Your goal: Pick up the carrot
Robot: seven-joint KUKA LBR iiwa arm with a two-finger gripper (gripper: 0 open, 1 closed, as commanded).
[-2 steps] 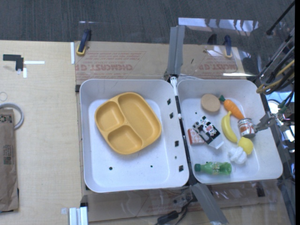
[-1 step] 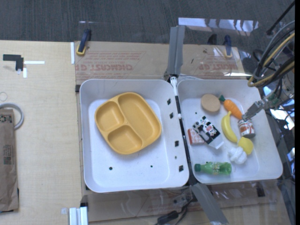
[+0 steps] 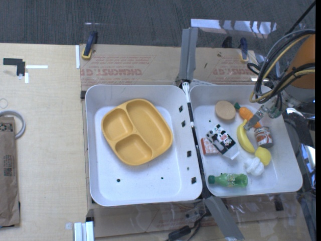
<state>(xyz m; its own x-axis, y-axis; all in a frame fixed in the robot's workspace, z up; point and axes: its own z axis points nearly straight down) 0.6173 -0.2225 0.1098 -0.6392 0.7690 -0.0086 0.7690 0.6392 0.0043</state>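
Reaching in from the right, our gripper (image 3: 257, 118) hangs low over the far part of the right bin (image 3: 296, 185), its slim tip angled down toward the carrot (image 3: 245, 113). That carrot, a small orange piece, lies near the bin's far edge, just beside the tan round piece (image 3: 225, 110) on one side and the top end of the banana (image 3: 245, 139) on the other. We judge the task as begun but not done: the approach looks nearly complete, yet the carrot appears to rest on the bin floor, and we see nothing lifted. Whether the tip touches the carrot or only sits just beside it, we cannot tell, nor can we tell how the claw stands, since it is too small and blurred here. What is left, in our view, is the grasp itself and the lift clear of the bin. The crowding matters: the banana, a small can (image 3: 263, 136) and the lemon (image 3: 264, 155) all sit near, so a slightly off closing could catch a neighbour instead. In the left bin (image 3: 100, 185) the yellow divided plate (image 3: 137, 131) lies well apart and plays no part.
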